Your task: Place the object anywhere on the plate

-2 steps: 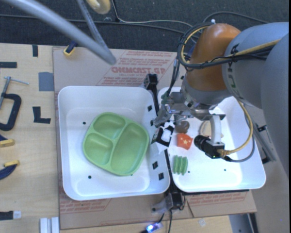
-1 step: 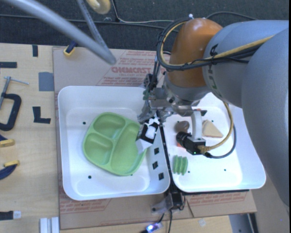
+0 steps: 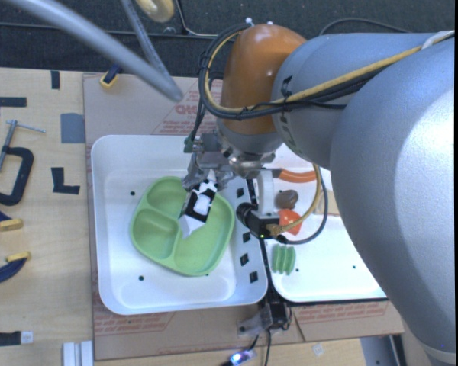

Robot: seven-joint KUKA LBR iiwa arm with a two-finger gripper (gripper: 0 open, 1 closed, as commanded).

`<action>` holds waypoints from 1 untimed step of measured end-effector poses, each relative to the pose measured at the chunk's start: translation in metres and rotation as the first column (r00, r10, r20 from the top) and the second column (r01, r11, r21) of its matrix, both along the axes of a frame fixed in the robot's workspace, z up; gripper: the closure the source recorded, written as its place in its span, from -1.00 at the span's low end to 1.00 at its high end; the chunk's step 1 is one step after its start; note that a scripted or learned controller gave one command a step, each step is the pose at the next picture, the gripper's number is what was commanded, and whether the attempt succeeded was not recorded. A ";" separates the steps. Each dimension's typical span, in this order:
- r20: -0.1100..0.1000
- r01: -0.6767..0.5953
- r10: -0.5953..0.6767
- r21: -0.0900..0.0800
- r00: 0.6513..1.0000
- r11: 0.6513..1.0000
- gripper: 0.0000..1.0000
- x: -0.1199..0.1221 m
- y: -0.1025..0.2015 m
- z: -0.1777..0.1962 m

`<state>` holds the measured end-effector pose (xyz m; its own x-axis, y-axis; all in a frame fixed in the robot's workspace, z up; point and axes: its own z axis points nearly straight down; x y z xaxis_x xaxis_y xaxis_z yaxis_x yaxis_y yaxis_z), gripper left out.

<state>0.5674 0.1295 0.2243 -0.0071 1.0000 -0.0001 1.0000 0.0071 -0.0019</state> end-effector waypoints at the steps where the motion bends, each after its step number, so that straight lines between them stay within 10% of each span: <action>1: -0.001 0.004 -0.004 -0.001 1.000 1.000 -1.00 0.000 -0.003 0.001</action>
